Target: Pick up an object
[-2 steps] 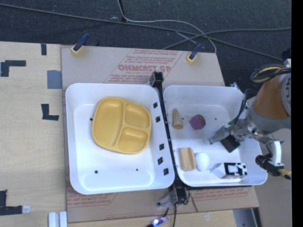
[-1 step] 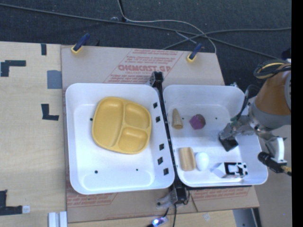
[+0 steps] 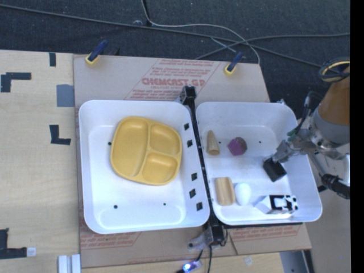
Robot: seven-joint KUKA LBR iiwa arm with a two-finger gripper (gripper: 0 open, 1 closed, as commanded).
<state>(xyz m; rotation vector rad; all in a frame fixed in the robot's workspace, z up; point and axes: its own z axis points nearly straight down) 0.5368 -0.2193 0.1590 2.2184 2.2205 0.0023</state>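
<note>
Lower right, our gripper (image 3: 274, 169) hovers in the right bin (image 3: 227, 114); its jaw state we cannot tell. Nothing lifted yet; every object remains.

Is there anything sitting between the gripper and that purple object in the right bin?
Nothing visible does. The gripper sits at the right side of the right bin, and the stretch of bin floor between it and the purple object is bare white.
</note>
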